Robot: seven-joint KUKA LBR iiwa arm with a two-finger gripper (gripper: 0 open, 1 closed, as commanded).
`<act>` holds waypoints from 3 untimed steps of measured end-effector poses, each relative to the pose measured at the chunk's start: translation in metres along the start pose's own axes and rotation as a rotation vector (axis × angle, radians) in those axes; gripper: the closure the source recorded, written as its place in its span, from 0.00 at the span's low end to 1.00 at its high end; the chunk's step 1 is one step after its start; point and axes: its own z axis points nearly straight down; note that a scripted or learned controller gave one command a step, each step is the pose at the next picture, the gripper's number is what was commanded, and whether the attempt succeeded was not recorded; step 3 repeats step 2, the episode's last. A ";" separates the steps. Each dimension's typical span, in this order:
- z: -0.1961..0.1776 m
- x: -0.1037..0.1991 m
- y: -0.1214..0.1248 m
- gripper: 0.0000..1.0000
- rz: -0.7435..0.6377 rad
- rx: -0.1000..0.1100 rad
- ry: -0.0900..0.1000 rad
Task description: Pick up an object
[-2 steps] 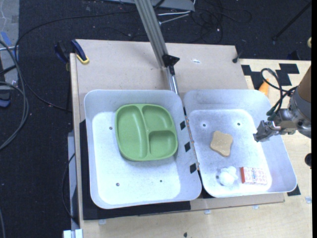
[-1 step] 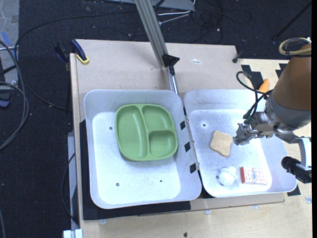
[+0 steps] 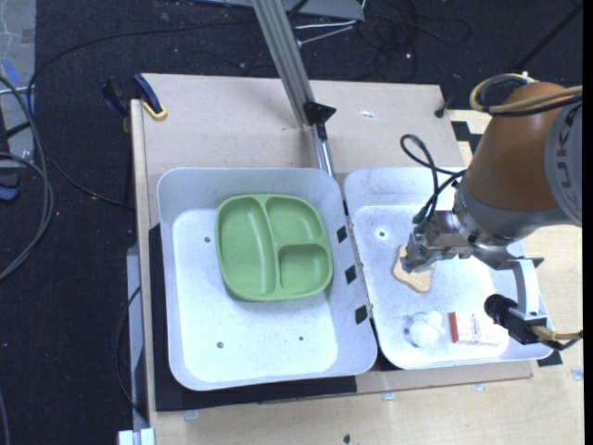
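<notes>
Near the right bin's [image 3: 371,207] front edge lie a white lump [image 3: 425,329] and red-and-white packet [image 3: 474,328]; the gripper [image 3: 414,260] overhangs a tan piece [image 3: 414,277] mid-bin, its closure unreadable, so it should descend squarely before closing

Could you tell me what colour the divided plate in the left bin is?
Light green; the divided plate shows in the camera view.

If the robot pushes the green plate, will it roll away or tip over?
Probably neither. The green plate looks low and wide, lying flat on the left bin, so a push would likely make it slide. It looks like stiff plastic with three compartments, so it should keep its shape. Its smooth raised rim may be slippery for fingers.
</notes>
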 end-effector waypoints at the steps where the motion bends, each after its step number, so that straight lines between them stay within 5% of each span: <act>1: -0.007 0.061 0.005 1.00 -0.001 -0.001 0.000; 2: 0.004 0.116 0.017 1.00 0.000 -0.001 -0.001; 3: 0.004 0.116 0.017 1.00 0.000 -0.001 -0.001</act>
